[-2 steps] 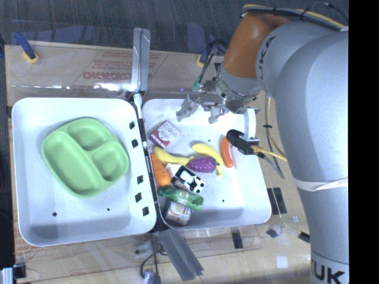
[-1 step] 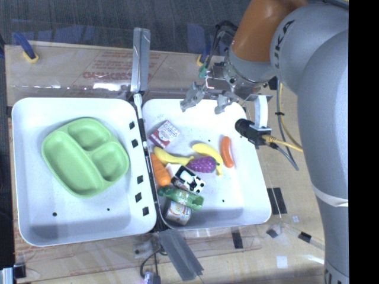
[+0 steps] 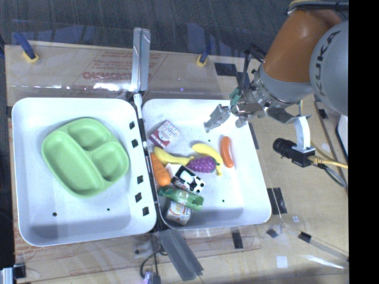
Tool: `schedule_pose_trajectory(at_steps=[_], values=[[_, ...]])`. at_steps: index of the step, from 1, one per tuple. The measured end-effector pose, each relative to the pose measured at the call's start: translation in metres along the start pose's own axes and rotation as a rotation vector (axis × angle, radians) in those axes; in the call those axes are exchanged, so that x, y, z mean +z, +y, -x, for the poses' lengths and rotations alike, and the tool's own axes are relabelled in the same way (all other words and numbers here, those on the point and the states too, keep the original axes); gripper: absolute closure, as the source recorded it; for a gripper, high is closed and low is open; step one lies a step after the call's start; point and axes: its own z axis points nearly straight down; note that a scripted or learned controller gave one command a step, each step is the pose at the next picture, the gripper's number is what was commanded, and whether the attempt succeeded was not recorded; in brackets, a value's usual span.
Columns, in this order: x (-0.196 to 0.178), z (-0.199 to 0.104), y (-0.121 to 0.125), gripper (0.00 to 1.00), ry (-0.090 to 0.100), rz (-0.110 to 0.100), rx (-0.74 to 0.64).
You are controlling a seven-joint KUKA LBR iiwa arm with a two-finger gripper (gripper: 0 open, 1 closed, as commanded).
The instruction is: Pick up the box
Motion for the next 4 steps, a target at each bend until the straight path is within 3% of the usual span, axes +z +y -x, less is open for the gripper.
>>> schedule_pose_trajectory(at_steps=[1, 2, 3, 4], values=[[0.087, -0.005, 0.062, 0.00, -0.001, 0.000, -0.024], [0.182, -0.025, 0.087, 0.00, -0.003, 0.009, -0.038], [0.182, -0.025, 0.087, 0.00, -0.003, 0.009, -0.038], [0.182, -0.032, 0.066, 0.00, -0.002, 0.012, -0.087]])
